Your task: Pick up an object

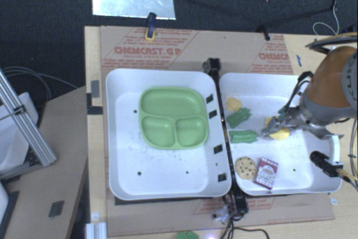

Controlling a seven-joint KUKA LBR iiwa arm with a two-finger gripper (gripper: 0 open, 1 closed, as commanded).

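The wooden desk (184, 45) carries two shallow white plastic bins side by side. The left bin (120, 120) holds a pale green three-compartment plastic tray (172, 118). The right bin (263, 84) is the landmark here. The grey arm with its orange band (330, 87) reaches in over the bin's right wall.

Inside that bin, the end effector (278, 127) sits low near the middle, right at a small yellow lumpy toy piece (279, 132); whether it is clenched on the piece or released I cannot tell. That yellow piece looks like the likely target: it lies touching or directly under the tip, its long axis running roughly left to right across the bin.

Just left of it lie two green leafy toy pieces, one upper (239, 117), one lower (244, 135). Another small yellow piece (233, 103) lies toward the bin's back-left. At the front sit a red printed packet (265, 173) and a round speckled cookie (245, 167).
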